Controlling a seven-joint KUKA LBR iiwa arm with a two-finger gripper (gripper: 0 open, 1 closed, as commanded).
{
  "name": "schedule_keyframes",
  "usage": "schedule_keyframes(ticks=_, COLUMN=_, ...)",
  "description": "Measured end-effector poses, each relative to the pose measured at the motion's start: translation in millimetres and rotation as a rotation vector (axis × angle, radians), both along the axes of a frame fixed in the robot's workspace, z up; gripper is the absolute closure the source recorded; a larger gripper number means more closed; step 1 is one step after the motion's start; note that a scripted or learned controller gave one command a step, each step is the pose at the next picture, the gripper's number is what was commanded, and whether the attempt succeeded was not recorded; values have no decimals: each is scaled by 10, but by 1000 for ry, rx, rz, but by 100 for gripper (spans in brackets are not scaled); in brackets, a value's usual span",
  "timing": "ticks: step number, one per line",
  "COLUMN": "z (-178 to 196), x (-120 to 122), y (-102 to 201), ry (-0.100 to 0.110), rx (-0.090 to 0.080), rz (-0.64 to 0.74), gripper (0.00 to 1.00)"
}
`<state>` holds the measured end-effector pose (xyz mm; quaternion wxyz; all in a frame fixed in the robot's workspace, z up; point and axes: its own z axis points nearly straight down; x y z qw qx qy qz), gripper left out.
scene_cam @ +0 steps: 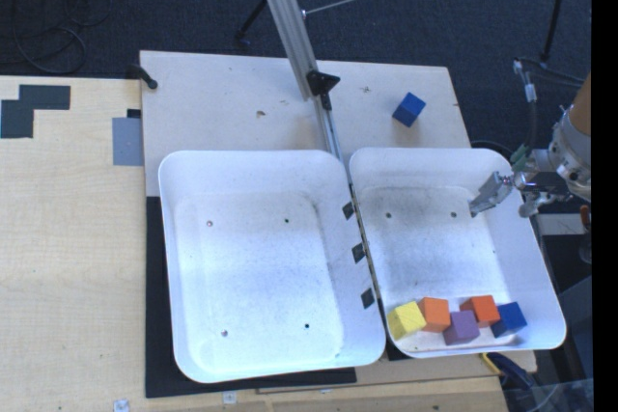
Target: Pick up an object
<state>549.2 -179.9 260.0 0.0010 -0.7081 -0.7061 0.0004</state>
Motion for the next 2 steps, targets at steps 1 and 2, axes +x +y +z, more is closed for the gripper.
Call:
schedule_keyframes(ticks=1, z=-1588, x=-607, y=110, ry=10, rx=4, rz=2, gripper=0)
schedule_keyframes(ticks=2, z=-1546, x=-582, y=96, ry=1, rx=0, rz=-1, gripper=0)
